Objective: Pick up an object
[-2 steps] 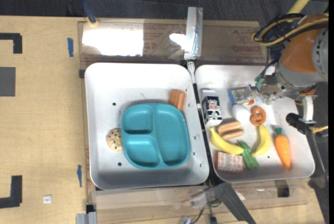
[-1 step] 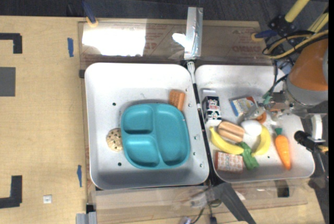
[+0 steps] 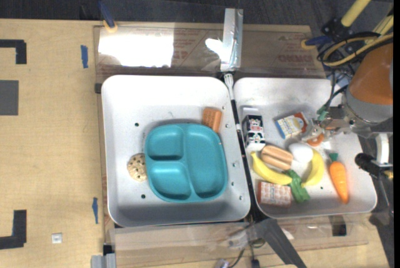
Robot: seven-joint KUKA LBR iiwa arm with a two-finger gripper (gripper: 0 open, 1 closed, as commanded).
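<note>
While the gripper (image 3: 320, 129) hangs over the right bin (image 3: 362, 201), it's right above a small reddish item (image 3: 314, 138) next to the white egg (image 3: 300, 153); honestly can't tell how its jaws stand from this angle. Near that sit a hot dog (image 3: 276, 156), a banana (image 3: 289, 174), a carrot (image 3: 338, 180), a snack packet (image 3: 291, 125) and a small carton (image 3: 253, 129). Over in the left bin (image 3: 122, 101) there's a teal tray (image 3: 185, 161) with 3 sections, a cookie (image 3: 137, 167) touching its left edge and an orange block (image 3: 212, 117) at its top right.
</note>
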